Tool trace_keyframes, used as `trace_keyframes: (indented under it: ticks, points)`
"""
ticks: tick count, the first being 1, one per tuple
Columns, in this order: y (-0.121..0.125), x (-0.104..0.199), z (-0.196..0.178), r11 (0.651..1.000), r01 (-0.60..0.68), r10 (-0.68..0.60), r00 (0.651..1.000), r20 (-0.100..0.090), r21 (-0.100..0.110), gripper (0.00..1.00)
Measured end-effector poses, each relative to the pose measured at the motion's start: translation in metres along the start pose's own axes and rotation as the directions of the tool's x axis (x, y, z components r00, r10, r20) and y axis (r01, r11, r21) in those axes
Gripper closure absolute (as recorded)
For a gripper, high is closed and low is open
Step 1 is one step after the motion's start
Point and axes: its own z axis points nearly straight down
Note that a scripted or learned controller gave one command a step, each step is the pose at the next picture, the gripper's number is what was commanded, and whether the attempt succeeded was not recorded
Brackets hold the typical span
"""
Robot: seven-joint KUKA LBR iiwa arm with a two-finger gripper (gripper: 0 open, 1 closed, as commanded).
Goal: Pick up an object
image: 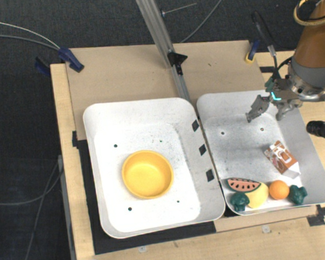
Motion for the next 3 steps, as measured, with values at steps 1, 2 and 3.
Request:
trace_keyframes:
  ticks: [1, 2, 3]
  points:
    - [0.001, 0.000, -0.003, 1.000, 0.001, -0.001, 1.000, 0.001, -0.005, 0.00]
    - [0.000, 0.001, 0.039, 1.000, 0.000, 0.000, 1.000, 0.001, 0.000, 0.00]
    - [-0.008, 0.005, 0.100, 1.000, 0.000, 0.000, 1.000, 0.000, 0.003, 0.00]
